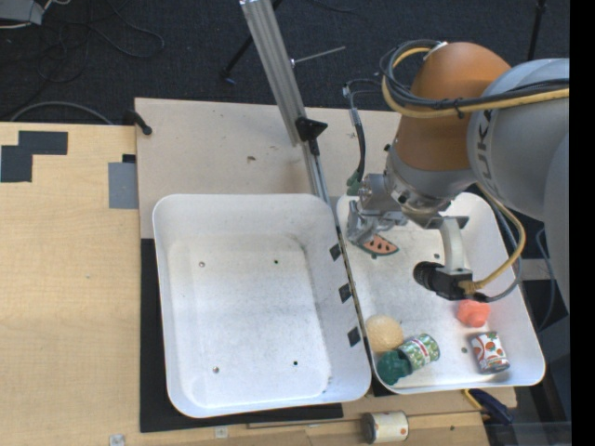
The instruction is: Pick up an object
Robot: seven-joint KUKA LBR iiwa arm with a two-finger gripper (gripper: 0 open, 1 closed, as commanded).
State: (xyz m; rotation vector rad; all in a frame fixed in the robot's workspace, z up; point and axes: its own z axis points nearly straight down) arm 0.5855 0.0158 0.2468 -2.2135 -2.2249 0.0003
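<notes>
- Watermelon slice (379, 245) sits in right bin (521, 370), just under gripper (370, 223).
- Can't tell claw state, wrist blocks it.
- I'd center on slice, descend straight, clear of divider wall.

Grey arm (530, 119) — orange band (456, 72), yellow-black cables (507, 249).

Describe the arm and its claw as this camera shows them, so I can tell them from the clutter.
The arm is grey, bulky and rounded, with an orange band above the wrist. Black and yellow cables loop around it. The claw is a small grey metal assembly.
</notes>
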